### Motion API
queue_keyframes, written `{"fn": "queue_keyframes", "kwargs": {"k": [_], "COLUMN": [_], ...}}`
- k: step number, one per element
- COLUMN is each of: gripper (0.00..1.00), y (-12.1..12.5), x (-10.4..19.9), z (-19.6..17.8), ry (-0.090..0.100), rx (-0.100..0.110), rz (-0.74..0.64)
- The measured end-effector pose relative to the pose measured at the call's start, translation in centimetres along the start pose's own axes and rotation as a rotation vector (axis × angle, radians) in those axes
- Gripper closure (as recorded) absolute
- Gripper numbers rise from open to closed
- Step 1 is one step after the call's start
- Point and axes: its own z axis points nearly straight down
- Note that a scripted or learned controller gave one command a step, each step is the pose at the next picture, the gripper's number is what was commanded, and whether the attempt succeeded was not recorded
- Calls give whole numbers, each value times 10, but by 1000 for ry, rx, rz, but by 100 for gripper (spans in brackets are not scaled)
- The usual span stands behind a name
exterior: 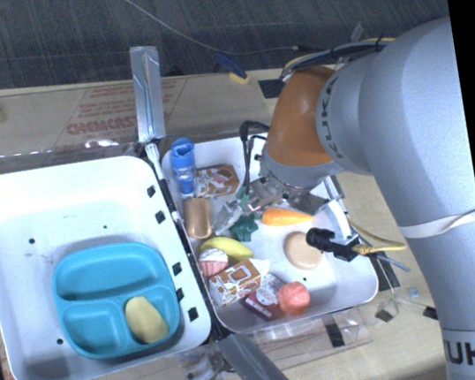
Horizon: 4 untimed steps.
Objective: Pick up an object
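Your end effector (252, 198) is down inside the right bin (360, 286), tucked under the orange wrist band, and honestly you can't tell how it's set from this angle since the wrist covers most of it. It sits right over the cluster near the bin's middle: a small dark green toy (245, 225) just below it and an orange carrot (285, 216) just to the side. Can't say which one it's going for, and nothing is visibly caught in it, so I'd call this the reach-and-grasp step, not a lift yet.

Around that you've got a banana (226, 250), a round tan disc (302, 250), a red ball-ish thing (294, 296), a printed carton (237, 282), a blue bottle (182, 162) and a brown cylinder (198, 217) along the left wall. It's crowded, so the next move probably needs a clean close on one item, then straight up.

The left bin (17, 264) holds a blue divided tray (101, 287) with a yellow lemon-like fruit (146, 319) in one compartment.
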Motion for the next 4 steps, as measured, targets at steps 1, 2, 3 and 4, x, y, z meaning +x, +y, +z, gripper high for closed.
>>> {"fn": "queue_keyframes", "kwargs": {"k": [1, 2, 3, 4], "gripper": [100, 100, 100, 0], "y": [1, 73, 97, 97], "x": [0, 53, 91, 91], "z": [-10, -102, -100, -100], "ry": [1, -1, 0, 1], "rx": [0, -6, -2, -2], "rz": [-5, -267, 127, 127]}}
